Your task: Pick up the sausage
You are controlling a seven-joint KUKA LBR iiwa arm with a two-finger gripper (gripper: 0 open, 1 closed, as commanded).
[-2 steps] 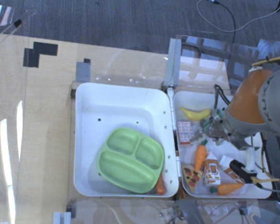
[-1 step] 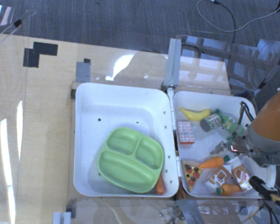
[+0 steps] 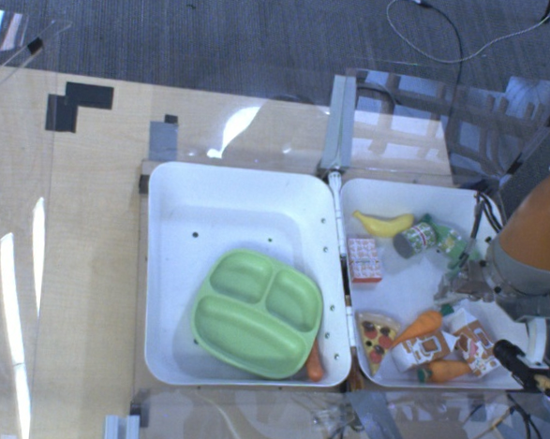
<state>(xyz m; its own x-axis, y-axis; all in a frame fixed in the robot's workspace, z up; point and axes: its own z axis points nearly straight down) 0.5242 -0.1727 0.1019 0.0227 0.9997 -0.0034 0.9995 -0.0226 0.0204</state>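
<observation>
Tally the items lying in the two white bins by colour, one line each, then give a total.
Green: 2, the divided plate and the bottle
Yellow: 1, the banana
Orange: 3, two carrots and a piece by the plate's edge
Red and white: 1, the small box
Mixed print: 3, the pizza slice and two cartons
Total: 10

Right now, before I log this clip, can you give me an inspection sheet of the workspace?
Surface: wooden bench bearing left bin and right bin.
Job's things: sausage, likely the reddish piece in the left bin, against the green plate's lower right edge.
Clutter: green plate; in the right bin banana, can, small box, pizza slice, carrot, second carrot, cartons.
Gripper: gripper over the right bin, near the carrot.
Cables: white cable looped on the carpet.
Surroundings: grey carpet, clear panels.
</observation>
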